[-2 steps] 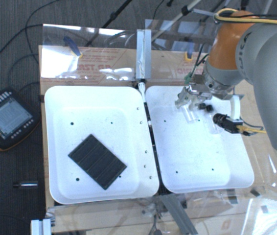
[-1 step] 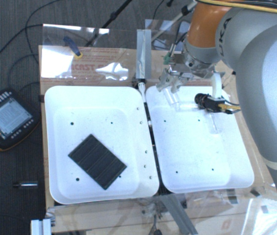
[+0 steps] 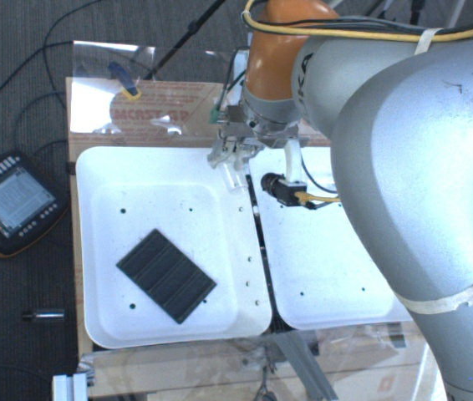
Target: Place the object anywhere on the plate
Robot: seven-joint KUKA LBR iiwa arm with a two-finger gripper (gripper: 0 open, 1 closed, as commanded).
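Plate (image 3: 166, 275) sat well down-left of the end effector (image 3: 233, 164), couldn't tell if that was spread or pinching anything, so dropping from there would've probably missed.

Left bin (image 3: 107, 215): dark ribbed rectangular slab (image 3: 166, 275) lies flat on the floor, turned at a slant, lower middle. Pincer (image 3: 228, 167) hangs over this bin's far right corner, just beside the divide with the right bin (image 3: 320, 266), well apart from the slab.
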